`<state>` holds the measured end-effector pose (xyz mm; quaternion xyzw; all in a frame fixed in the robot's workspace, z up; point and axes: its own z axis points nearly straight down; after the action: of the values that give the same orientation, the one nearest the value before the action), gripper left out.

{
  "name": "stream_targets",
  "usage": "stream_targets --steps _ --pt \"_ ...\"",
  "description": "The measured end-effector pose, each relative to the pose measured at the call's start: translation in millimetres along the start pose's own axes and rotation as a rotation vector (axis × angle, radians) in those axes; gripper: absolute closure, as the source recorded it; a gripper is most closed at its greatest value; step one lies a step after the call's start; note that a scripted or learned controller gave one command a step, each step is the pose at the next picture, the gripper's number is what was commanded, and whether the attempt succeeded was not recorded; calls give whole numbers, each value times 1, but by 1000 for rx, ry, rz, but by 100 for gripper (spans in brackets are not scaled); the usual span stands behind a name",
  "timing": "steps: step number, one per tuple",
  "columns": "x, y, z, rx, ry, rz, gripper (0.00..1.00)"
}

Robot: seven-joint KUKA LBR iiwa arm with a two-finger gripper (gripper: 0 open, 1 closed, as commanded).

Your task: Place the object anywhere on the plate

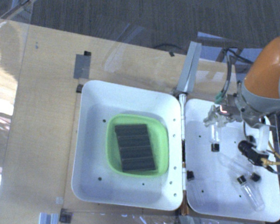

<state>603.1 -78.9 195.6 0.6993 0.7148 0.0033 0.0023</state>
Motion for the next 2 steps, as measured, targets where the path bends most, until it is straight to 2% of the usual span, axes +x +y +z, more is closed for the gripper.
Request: stream_targets --steps 1,2 --pt "92 -65 10 4 0 -106 100" --pt "91 -65 10 3 0 -105 0"
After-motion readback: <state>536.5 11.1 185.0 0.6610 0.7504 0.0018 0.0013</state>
